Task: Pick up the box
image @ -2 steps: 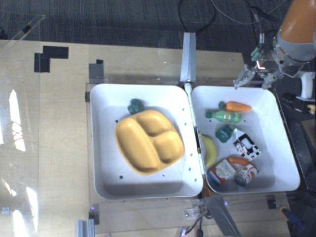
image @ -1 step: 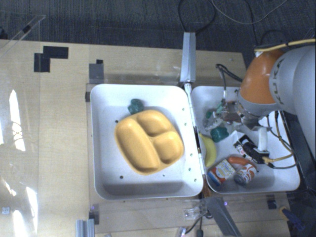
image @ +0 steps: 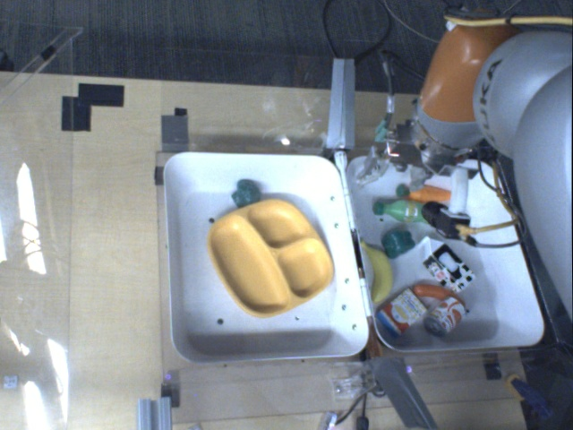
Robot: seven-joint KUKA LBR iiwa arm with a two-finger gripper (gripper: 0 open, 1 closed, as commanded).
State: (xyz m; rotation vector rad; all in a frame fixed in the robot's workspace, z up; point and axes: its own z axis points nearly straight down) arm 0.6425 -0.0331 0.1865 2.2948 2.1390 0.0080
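Camera view: the box (image: 448, 268), white with black squares, lies in the right bin (image: 519, 334), just beside a teal cup (image: 397, 241) and well apart from the gripper (image: 394, 150), which sits at that bin's far edge. Jaw state cannot be determined. A green bottle (image: 400, 210) lies between gripper and cup.

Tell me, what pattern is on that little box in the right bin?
Black and white checks, seen in the camera view on the box lying tilted in the right bin.
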